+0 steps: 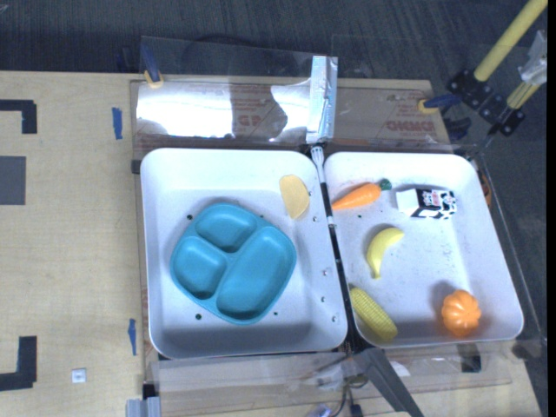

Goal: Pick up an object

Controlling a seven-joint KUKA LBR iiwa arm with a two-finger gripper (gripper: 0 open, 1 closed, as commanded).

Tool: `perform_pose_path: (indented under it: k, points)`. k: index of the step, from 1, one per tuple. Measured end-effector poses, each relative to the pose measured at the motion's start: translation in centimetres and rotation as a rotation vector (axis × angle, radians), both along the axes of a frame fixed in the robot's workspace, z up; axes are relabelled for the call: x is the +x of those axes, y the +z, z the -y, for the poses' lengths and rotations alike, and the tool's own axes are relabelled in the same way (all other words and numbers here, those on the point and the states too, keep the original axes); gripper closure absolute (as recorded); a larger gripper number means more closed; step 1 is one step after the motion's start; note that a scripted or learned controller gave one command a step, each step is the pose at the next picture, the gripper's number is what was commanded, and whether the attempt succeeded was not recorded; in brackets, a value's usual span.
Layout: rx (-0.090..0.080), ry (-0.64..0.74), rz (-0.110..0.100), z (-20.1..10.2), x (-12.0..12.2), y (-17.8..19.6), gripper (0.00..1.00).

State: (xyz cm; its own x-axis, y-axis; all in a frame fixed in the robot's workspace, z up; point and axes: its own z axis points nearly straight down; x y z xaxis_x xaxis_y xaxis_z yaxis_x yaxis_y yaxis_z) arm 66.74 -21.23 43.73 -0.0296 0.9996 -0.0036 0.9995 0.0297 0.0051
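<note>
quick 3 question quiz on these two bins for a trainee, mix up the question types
1. True or false: the blue divided plate lies in the left bin.
2. Which item lies nearest the right bin's front right corner? A carrot B pumpkin C banana
3. Fill in: the corn cob lies at the right bin's front ____ corner.

Key
1. True.
2. B.
3. Left, against the wall between the bins.
</note>
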Motion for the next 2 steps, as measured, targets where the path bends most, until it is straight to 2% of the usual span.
perform_pose_path:
  k: [1,2]
  points:
    - [-0.001,0.100,0.000,1.0,0.0,-0.1,1.00]
    - [-0.006,0.102,0.007,0.9,0.1,1.1,1.00]
